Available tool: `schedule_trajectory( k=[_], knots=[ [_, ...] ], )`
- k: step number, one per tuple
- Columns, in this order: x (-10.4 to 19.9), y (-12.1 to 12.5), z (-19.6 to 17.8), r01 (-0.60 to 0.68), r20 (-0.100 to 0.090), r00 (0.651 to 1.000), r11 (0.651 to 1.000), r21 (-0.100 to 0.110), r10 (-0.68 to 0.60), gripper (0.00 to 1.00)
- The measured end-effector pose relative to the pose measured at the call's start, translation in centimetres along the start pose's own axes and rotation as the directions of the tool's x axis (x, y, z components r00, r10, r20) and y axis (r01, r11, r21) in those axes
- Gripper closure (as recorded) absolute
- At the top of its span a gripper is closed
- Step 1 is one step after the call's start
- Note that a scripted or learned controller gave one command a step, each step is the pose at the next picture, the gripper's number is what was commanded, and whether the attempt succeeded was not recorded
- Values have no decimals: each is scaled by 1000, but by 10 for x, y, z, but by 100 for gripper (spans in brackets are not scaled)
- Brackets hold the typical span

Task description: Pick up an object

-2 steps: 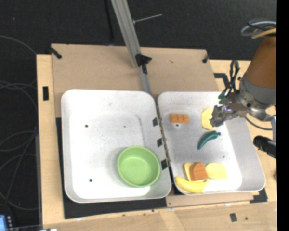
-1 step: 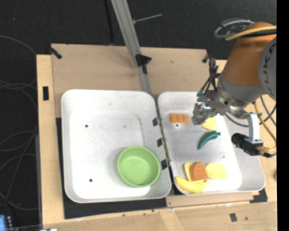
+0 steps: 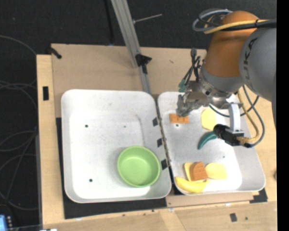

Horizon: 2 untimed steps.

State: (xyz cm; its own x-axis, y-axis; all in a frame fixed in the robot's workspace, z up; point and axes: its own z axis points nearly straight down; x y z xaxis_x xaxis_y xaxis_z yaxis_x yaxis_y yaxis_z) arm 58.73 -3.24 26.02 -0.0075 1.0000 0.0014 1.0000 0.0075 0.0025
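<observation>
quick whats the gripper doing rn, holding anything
gripper: low in the right bin, right at the small orange block. Whether it is open, closed or gripping the block cannot be told from this view.

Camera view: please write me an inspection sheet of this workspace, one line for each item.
Surface: wooden bench bearing a left bin and a right bin, side by side.
Job's things: orange block, yellow piece, teal curved piece, brown block, yellow pieces and banana, all in the right bin.
Clutter: green bowl in the left bin.
Grippers: gripper low over the orange block; grasp cannot be told.
Cables: black cables on the dark floor; hoses along the wrist.
Surroundings: slanted metal pole.
</observation>
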Motion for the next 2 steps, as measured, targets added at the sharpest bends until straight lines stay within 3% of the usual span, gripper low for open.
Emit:
schedule_trajectory(
  k=[1,2],
  knots=[
    [57,24,9,0,1,1000,1000,1,0,100],
    [96,39,12,-2,2,1000,1000,1,2,100]
  ],
)
